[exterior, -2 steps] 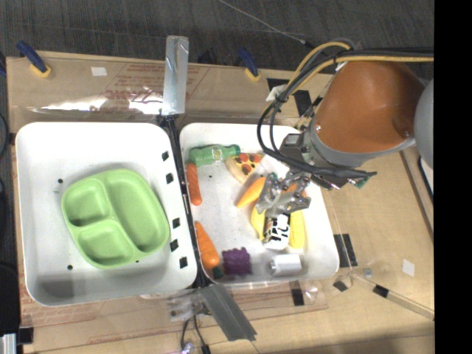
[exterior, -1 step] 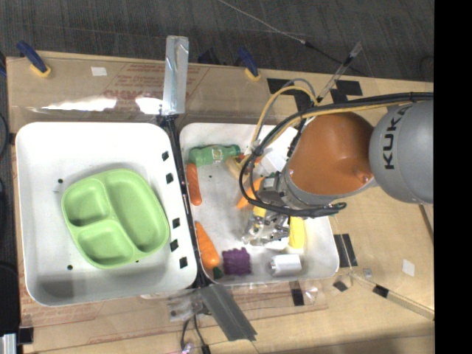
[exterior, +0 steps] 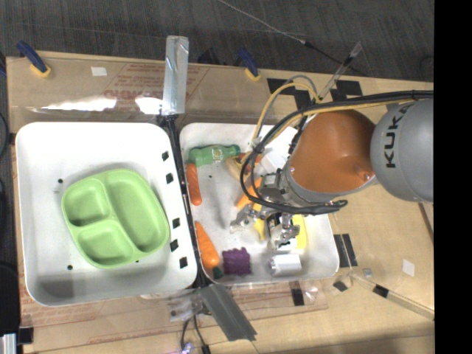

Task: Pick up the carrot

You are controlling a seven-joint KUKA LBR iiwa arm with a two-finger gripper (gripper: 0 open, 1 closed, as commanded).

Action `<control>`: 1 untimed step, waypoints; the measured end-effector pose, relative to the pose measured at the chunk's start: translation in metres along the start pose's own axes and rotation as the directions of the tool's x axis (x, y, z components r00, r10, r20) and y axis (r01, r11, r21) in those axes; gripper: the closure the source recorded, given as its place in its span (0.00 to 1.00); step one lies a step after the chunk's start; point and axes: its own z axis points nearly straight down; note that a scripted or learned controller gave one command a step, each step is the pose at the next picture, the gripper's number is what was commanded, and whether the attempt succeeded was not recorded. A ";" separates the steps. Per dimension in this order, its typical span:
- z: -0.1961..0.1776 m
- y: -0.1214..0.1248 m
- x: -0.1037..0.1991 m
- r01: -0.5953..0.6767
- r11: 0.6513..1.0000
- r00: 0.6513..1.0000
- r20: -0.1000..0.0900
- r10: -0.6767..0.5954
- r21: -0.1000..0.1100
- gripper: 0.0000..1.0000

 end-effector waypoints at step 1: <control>0.015 -0.052 0.010 -0.208 0.978 0.978 0.002 0.208 0.003 0.00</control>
